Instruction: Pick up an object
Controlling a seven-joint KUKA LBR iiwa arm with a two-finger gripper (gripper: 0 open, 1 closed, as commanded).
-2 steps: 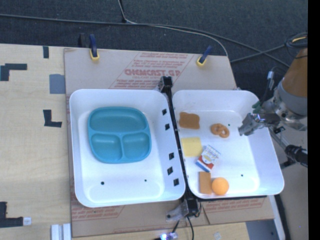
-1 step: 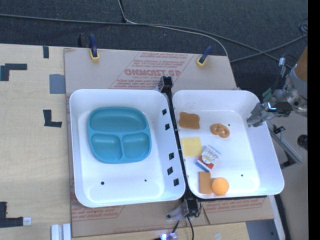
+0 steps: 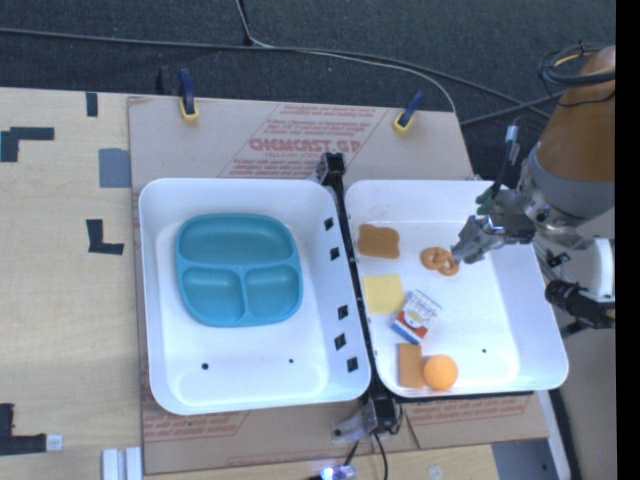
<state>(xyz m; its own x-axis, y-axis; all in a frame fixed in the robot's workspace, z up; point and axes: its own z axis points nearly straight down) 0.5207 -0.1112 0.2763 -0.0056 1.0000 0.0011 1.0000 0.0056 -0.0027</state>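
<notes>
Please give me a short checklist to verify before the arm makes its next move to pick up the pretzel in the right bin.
1. Tool near pretzel: ok, just to its right.
2. Pretzel free of neighbours: ok, apart from the brown bread piece and yellow cheese slice.
3. Pretzel away from the right bin wall: ok.
4. Fingers open around pretzel: cannot tell.
5. Pretzel already lifted: not ok, it lies on the bin floor.

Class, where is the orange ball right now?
The orange ball lies in the right bin, near its front edge, touching a tan block on its left.
</notes>
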